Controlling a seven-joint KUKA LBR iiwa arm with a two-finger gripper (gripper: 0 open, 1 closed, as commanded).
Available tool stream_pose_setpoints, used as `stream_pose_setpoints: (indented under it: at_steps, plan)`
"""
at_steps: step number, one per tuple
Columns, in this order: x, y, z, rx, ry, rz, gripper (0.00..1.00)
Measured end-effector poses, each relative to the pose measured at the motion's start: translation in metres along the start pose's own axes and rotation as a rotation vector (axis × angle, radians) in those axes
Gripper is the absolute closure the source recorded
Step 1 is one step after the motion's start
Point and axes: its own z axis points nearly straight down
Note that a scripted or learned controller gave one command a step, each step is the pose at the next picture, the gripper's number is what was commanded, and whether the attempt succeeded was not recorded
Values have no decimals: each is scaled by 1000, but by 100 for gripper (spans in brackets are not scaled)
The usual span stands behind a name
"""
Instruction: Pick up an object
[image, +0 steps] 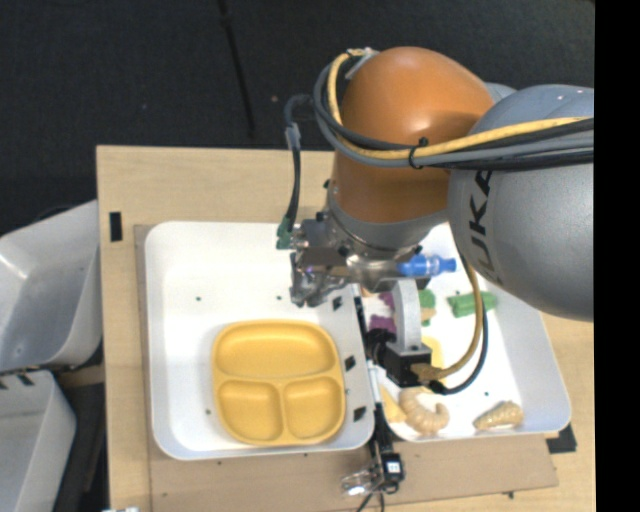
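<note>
A yellow three-compartment tray (277, 382) lay in the lower middle of the left white bin (175, 300), its compartments bare. Right of it, the right bin (535, 385) held small pieces at lower right: a cream curled piece (425, 412), a tan cone-shaped piece (498, 414), green bits (466, 302) and a purple bit (381, 322). Above them the arm (410, 140) showed part of a "KU" marking (478, 225), and the jaws' state could not be told.

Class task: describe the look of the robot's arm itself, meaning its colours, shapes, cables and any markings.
The arm is rounded and grey, with a glossy orange band above the wrist. Dark letters mark the grey shell. A yellow cable and black cables loop around the orange part. Below sits the dark metal tool, with a blue fitting beside it.
</note>
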Motion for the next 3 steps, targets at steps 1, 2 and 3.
stream_pose_setpoints:
  at_steps: [1,2,3]
  plan:
    - [-44,10,-33,-19,3,10,100]
    - [-27,-1,-132,-29,7,3,100]
    - [23,0,-64,-12,2,0,100]
